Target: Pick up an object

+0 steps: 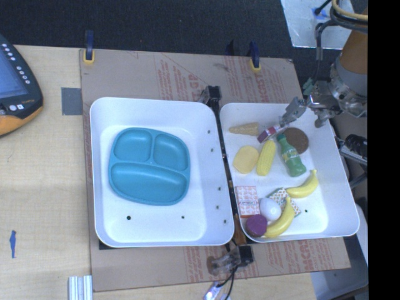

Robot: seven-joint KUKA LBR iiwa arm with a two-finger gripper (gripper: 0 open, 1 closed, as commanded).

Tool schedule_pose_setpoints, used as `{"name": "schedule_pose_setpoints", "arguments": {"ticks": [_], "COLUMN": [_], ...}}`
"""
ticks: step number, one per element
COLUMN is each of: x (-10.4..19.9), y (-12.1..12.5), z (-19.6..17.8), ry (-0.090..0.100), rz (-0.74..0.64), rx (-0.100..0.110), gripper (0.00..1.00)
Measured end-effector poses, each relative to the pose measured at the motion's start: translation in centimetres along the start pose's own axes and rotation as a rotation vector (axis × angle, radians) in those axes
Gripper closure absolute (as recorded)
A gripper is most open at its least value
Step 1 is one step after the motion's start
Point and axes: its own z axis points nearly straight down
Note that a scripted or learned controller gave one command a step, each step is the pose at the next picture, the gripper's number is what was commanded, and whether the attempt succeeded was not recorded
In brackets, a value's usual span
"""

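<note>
Two white bins on the table. Left bin (100,167): one blue divided plate (150,165). Right bin (337,186), one each unless noted: two bananas (303,187) (282,220), corn cob (266,157), yellow lemon-like piece (245,159), green bottle (290,156), brown disc (298,139), cone (245,129), white egg (270,209), purple ball (256,224), red-print packet (247,200), writing too small to read. Gripper (299,109) over the right bin's far edge, above the brown disc; can't tell its opening, nothing visibly held. Faint red print on cardboard, unreadable.
</note>
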Motion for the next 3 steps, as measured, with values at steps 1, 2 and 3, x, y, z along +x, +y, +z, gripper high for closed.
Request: {"name": "schedule_pose_setpoints", "arguments": {"ticks": [1, 2, 3], "x": [4.2, 5.3, 4.9], "y": [0.9, 4.5, -0.1], "z": [12.5, 15.1, 15.0], "ry": [0.002, -0.001, 0.0], "rz": [-0.004, -0.003, 0.001], "rx": [0.01, 0.0, 0.005], "gripper": [0.0, 0.0, 0.0]}}
